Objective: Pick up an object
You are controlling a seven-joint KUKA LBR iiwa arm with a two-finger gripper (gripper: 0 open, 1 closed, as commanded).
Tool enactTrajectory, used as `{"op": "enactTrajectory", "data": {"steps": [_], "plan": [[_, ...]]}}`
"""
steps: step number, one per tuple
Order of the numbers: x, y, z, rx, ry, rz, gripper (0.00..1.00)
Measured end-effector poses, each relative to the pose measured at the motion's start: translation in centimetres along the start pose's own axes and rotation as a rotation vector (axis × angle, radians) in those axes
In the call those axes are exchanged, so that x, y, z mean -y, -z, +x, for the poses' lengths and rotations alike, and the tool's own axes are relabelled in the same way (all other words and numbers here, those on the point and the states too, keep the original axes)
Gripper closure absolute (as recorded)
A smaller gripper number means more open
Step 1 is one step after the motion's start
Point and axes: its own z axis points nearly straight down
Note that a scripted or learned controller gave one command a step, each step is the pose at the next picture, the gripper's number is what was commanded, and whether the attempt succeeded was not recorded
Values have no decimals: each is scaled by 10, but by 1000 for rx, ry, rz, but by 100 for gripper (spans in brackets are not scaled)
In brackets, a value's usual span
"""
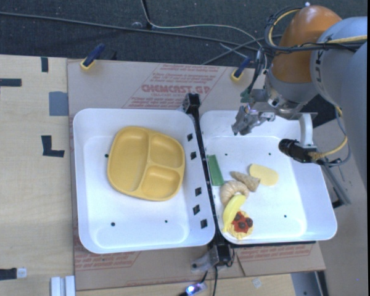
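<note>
My gripper (pixel 242 126) hangs over the back left part of the right bin (pixel 296 214), its dark fingers pointing down and left with nothing seen between them. Below it in that bin lie a green strip (pixel 214 169), a tan croissant-like piece (pixel 245 180), a pale yellow oval slice (pixel 264 175), a beige lump (pixel 230 190), a yellow banana (pixel 234 209) and a red berry piece (pixel 242 224). All of these lie apart from the gripper, nearer the bin's front left.
The left bin (pixel 92 221) holds a yellow divided plate (pixel 145 163). A black divider (pixel 199 165) runs between the two bins. The grey arm with its orange band (pixel 305 36) fills the upper right. Cables cross the dark floor behind the bench.
</note>
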Motion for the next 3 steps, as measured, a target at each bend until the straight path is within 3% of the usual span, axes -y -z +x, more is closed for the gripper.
{"op": "enactTrajectory", "data": {"steps": [3], "plan": [[55, 7, 149, 0, 3, 0, 100]]}}
